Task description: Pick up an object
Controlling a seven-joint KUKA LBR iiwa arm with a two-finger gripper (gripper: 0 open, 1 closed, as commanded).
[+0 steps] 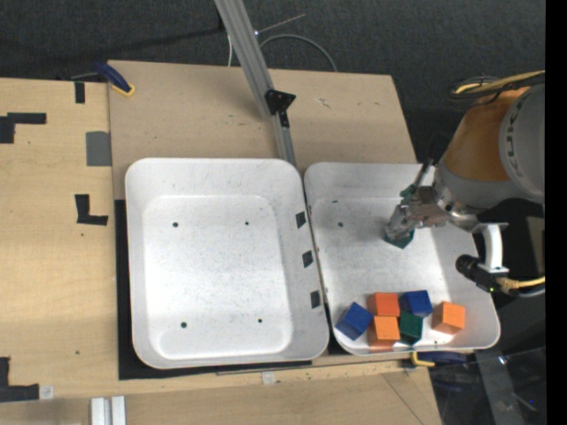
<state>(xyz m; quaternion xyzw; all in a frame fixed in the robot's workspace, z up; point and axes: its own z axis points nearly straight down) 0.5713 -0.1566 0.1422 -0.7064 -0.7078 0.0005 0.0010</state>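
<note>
My gripper (401, 230) hangs low over the middle of the right bin (354, 202), with the grey and orange arm (483, 153) coming in from the right. A small dark teal piece (405, 240) shows right at the gripper's tip; I cannot tell whether it is held or just lies beneath. Along the bin's front edge sits a cluster of blocks: a blue block (354, 320), an orange block (384, 304), a second blue block (415, 303), another orange block (385, 328), a green block (410, 327) and an orange block (449, 317) at the right.
The left bin (213, 255) lies beside the right one, their rims touching. A slanted metal rail (252, 51) runs from the top down to the gap between the bins. Cables and a white fitting (492, 255) hang at the arm's right.
</note>
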